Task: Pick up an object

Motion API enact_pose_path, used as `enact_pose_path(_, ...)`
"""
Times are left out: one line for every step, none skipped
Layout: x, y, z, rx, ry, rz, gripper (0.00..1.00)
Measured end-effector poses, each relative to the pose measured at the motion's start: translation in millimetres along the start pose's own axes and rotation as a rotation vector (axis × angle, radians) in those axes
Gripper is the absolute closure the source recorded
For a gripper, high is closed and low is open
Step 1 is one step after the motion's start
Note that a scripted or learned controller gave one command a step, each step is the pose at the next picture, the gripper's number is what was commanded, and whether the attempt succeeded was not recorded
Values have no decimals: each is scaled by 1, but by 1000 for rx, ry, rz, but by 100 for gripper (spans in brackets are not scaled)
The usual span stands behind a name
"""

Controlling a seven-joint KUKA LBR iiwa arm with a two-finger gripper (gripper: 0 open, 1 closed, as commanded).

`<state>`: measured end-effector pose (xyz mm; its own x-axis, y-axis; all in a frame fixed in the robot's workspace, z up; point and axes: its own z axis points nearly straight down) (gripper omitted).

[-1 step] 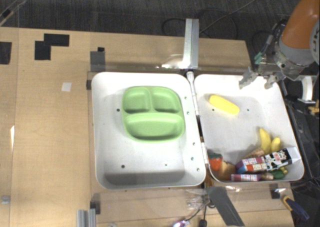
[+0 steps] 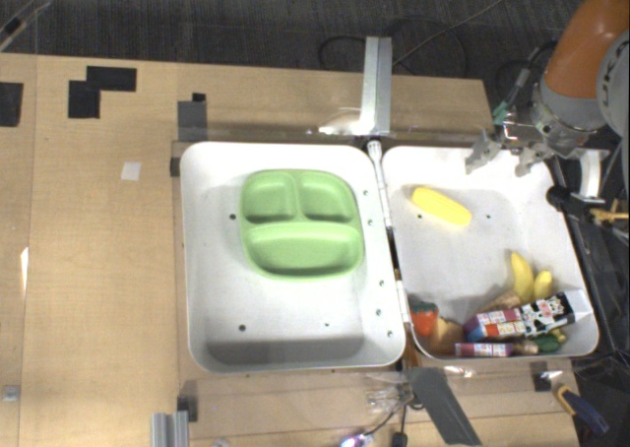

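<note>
The right bin (image 2: 551, 228) holds a yellow oblong object (image 2: 441, 206) near its back left. A banana (image 2: 532, 281) lies toward the front right. Along its front wall several small items are piled, among them a black-and-white patterned carton (image 2: 527, 316) and an orange-red piece (image 2: 423, 320). My gripper (image 2: 502, 159) hangs over the back right edge of this bin, behind and to the right of the yellow object. Its two fingers are spread apart with nothing between them, so it is open.
The left bin (image 2: 212, 268) holds a green divided plate (image 2: 300, 222) in its middle. A metal post (image 2: 378, 81) stands behind the seam between the bins. Cables run along the bench's right side.
</note>
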<state>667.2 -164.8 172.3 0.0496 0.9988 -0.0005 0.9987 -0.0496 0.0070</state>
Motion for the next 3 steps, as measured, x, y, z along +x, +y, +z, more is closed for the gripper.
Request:
enact_pose_path(38,-23,84,-3,0,-47,0)
enact_pose_path(29,-75,82,-4,0,-17,0)
enact_pose_path(31,-72,69,-14,4,-18,100)
